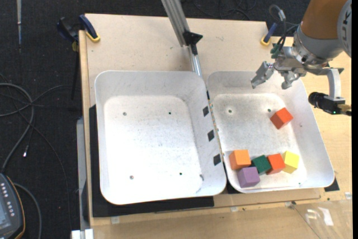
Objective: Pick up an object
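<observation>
Five small blocks, among them a purple block [249,176] and a yellow block [291,161], cluster at the right bin's [232,87] near edge, a lone orange block [281,117] farther back, beneath the gripper [275,79], fingers spread wide and empty.

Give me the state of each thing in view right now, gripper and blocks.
Two-finger gripper: open, holding nothing, above the right white bin's far edge.
Lone orange block: lying apart, mid-bin.
Orange cube, purple cube, green cube, red-orange cube, yellow cube: clustered at the near edge.
</observation>
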Action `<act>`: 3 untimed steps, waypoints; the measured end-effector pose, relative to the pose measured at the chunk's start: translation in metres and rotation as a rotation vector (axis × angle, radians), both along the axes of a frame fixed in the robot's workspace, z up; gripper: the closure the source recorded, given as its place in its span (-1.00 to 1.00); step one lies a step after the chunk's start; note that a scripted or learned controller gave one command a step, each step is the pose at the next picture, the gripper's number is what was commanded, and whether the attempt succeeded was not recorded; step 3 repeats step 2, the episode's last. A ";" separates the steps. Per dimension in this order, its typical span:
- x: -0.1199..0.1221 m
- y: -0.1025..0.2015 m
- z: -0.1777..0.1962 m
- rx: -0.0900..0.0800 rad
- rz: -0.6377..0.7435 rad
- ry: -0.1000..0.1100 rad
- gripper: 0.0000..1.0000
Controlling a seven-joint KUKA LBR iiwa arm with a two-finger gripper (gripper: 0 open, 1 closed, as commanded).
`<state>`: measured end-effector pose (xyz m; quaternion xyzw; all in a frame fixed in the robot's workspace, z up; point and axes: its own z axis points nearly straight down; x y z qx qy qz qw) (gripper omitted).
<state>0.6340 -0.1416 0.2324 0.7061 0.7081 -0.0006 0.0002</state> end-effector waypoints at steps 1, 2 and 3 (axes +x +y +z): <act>0.016 -0.072 -0.138 0.000 -0.006 0.006 -1.00; -0.031 -0.056 -0.135 -0.001 -0.004 -0.002 -1.00; -0.031 -0.056 -0.135 -0.001 -0.004 -0.002 -1.00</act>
